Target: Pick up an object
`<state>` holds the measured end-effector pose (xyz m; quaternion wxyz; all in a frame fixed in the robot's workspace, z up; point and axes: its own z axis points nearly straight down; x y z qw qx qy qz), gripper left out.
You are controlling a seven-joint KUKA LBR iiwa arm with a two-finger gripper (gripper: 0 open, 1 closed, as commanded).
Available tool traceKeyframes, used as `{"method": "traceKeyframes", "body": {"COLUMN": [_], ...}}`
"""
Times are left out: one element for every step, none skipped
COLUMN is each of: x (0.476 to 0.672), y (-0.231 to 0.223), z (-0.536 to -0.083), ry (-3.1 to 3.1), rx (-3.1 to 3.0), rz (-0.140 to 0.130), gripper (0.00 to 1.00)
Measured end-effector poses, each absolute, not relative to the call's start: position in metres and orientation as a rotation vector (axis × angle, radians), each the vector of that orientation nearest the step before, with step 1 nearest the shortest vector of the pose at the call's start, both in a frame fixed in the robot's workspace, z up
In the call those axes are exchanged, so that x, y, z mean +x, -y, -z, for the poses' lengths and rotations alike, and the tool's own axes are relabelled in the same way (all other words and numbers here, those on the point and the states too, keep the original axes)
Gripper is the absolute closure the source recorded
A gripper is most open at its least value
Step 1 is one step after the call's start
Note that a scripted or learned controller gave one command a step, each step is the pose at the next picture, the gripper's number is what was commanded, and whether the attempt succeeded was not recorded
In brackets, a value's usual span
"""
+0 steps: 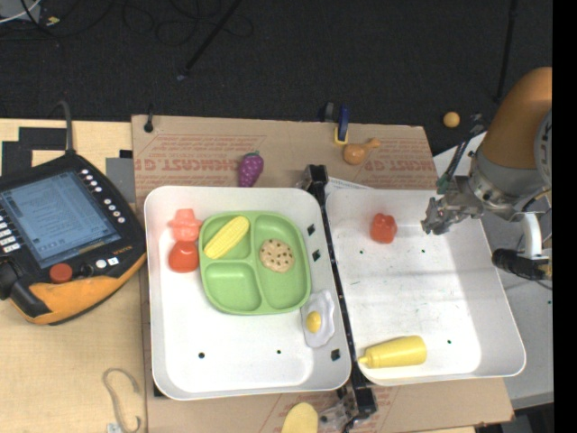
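- Dark carpet fills the background behind a pale wooden bench, and a sheet of brown cardboard lies under two shallow white bins set side by side.
- We see the left bin holding a green divided plate; we judge its compartments keep the toy food sorted, with a ribbed yellow corn cob in one and a round speckled cookie in another.
- Just left of the plate stands a glossy orange-red toy figure, and a flat fried egg rests against the bin's right wall.
- We find the likeliest pick in the right bin: a small, smooth red pepper-like toy near the far wall, alone on bare floor.
- A yellow squeeze bottle lies on its side at that bin's near edge, rounded and plastic-looking.
- The gripper hangs over the right bin's far right part, near the red toy but apart from it; we cannot tell how its jaws stand, as they are too small and dark.
- Nothing appears between the fingers, so we judge the grasp as not yet made.
- Outside the bins we note a purple grape bunch, an orange-tan toy and a teach pendant.
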<state>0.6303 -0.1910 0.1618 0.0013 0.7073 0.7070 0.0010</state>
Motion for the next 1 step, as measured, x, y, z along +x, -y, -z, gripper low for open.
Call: {"method": "traceKeyframes", "body": {"x": [0.6258], "y": [0.1876], "z": [-0.2073], "ry": [-2.220], "rx": [2.220], "rz": [-0.003], "gripper": [1.00]}}
